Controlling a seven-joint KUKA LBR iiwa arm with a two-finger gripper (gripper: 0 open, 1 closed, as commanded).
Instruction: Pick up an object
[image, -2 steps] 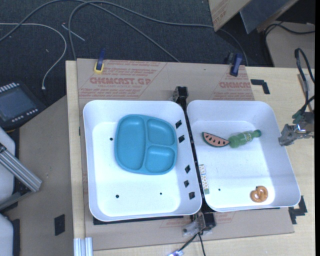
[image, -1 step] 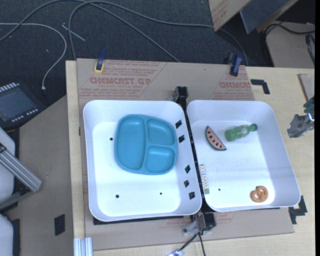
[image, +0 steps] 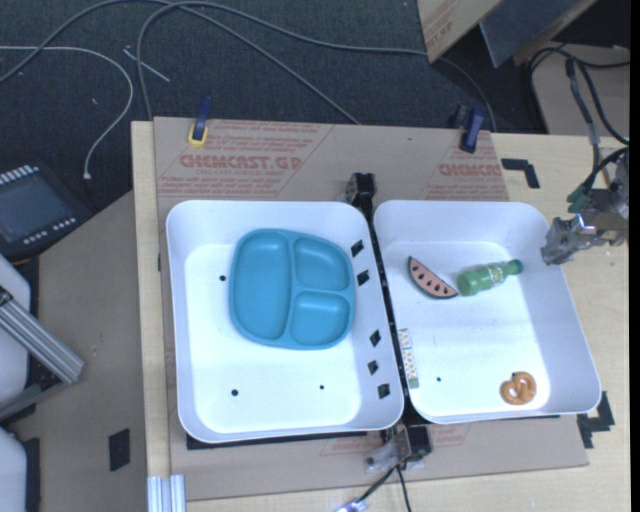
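Sitting at the far right edge of the camera view, the gripper (image: 572, 236) is hanging just outside the right bin (image: 560, 330), over its upper right rim, well apart from every object. Whether the claw is released or clenched I cannot tell at this size; nothing is visibly caught in it.

Candidates in the right bin: a green bottle (image: 489, 275) is lying on its side near the bin's upper middle, cap end pointing right toward the arm. A watermelon slice (image: 431, 279) is lying just beside the bottle's base on the left, possibly touching it; the gap is not resolvable. A small pretzel (image: 519, 387) is resting alone near the lower right corner, close to the rim.

The left bin (image: 200, 380) is carrying a blue divided plate (image: 291, 288), lying flat in its upper half.

Judged step: approach not yet begun; no target is committed, and the arm is standing off at the bin's edge.

Next move, as I am reading it: travelling inward over the right bin and descending on one item. The bottle is looking like the nearest choice, and it calls for closing across its narrow width. The slice alongside is risking a crowded grasp. The pretzel is isolated but flat and low, near the wall.
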